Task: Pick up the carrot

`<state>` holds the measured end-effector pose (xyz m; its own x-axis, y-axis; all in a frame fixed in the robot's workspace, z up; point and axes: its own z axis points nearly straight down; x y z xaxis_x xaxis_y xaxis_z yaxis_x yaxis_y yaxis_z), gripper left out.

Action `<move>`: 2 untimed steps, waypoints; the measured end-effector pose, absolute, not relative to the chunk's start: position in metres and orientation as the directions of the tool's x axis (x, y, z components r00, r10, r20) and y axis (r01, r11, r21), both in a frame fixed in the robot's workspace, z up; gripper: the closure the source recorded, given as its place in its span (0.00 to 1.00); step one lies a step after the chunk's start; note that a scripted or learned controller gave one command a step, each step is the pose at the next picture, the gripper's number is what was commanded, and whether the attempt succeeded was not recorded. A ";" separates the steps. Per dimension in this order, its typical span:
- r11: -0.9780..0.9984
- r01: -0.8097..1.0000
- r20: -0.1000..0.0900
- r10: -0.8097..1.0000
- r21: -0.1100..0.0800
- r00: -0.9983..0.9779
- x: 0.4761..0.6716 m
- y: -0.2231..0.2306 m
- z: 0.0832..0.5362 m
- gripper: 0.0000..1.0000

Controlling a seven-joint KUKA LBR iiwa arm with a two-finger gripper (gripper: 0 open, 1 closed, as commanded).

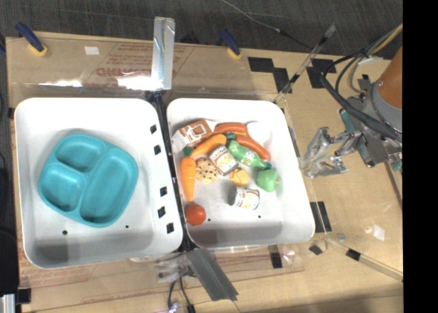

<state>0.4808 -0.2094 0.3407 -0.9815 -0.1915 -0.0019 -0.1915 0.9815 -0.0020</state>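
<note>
Long tapered orange carrot [187, 177] lying along right white bin's [291, 195] left wall; metal two-finger gripper [320, 156] hovering outside, fingers spread, gripping nothing.

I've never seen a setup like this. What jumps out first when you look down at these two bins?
The big teal plastic tray with three compartments lies alone in the left white bin. The right white bin holds a bright jumble of toy food, with the long orange carrot along its left wall and a small red tomato just below it. The metal end effector hovers over the bench, right of that bin.
</note>
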 end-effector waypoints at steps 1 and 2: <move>0.935 -0.355 -0.006 -0.356 -0.006 -0.935 0.493 -0.209 0.339 1.00; 0.856 -0.517 -0.005 -0.517 -0.007 -0.856 0.502 -0.209 0.348 1.00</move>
